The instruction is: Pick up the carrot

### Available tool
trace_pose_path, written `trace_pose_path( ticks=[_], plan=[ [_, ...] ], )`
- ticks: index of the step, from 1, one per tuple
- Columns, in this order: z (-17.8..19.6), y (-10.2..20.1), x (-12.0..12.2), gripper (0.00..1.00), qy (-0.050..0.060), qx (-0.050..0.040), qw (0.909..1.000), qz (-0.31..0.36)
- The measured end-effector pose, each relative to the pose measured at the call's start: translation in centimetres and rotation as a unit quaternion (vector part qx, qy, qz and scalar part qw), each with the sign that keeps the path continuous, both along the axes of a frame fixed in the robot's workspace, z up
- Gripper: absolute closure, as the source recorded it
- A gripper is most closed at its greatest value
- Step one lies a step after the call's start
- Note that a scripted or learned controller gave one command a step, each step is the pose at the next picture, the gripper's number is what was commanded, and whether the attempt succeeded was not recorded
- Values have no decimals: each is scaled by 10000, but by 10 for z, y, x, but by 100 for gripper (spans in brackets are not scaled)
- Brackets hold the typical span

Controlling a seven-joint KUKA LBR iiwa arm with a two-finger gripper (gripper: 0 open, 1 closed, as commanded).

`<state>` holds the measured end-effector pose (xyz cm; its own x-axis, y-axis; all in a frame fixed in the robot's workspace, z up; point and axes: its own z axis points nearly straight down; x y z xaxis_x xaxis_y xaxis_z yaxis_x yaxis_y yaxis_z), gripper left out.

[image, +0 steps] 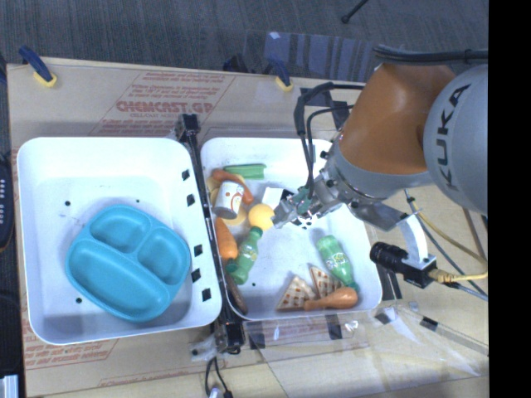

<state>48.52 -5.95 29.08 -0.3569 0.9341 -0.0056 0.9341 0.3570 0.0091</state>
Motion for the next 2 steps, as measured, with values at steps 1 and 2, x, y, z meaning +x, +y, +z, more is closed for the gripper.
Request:
trace_pose_path(
  ticks=[1,2],
  plan=[
    [-5,-1,-2,0,60,-2,10000,-13],
    [-104,-5,75,0,125,8,9989,454]
  ],
)
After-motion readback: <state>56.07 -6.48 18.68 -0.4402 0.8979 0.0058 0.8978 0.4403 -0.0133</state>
